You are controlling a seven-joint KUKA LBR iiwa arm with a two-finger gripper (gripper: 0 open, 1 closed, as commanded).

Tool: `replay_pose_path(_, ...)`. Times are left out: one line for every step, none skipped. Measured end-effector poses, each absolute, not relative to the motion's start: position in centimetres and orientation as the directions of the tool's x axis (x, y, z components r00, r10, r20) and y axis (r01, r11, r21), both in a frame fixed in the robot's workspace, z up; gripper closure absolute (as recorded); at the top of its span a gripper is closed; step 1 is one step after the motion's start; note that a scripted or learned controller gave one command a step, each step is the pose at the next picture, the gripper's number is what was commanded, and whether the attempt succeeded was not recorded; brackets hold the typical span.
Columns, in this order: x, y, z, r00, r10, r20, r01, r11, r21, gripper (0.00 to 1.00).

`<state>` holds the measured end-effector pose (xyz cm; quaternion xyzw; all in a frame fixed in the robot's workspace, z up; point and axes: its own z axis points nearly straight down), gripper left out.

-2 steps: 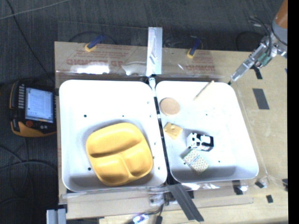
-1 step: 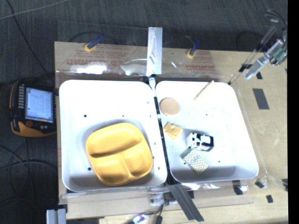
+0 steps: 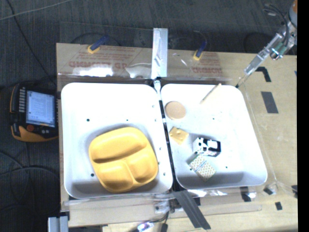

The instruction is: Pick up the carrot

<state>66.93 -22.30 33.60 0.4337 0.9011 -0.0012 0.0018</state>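
Observation:
The right bin (image 3: 251, 129) holds a round tan disc (image 3: 175, 110), a small yellow wedge (image 3: 178, 136), a black-and-white object (image 3: 207, 146), a speckled pale block (image 3: 203, 167) and a thin pale stick (image 3: 210, 94) near the back wall. I cannot tell which of these is the carrot. My gripper (image 3: 248, 69) hangs above the bench just beyond the right bin's back right corner, slanting down and to the left from the wrist (image 3: 277, 46). It is apart from every object in the bin, and the stick is the closest.
The left bin (image 3: 77, 110) carries a yellow divided tray (image 3: 123, 157). A vertical post (image 3: 160, 52) stands behind the wall between the bins. Clear plastic sheeting and two clips (image 3: 99, 44) lie along the back. A handheld pendant (image 3: 34, 111) sits left of the bench.

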Motion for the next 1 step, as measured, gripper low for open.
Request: replay_pose_path(67.02, -22.26, 34.62, -0.624, 0.781, -0.008, 0.781, 0.624, 0.0, 1.0)
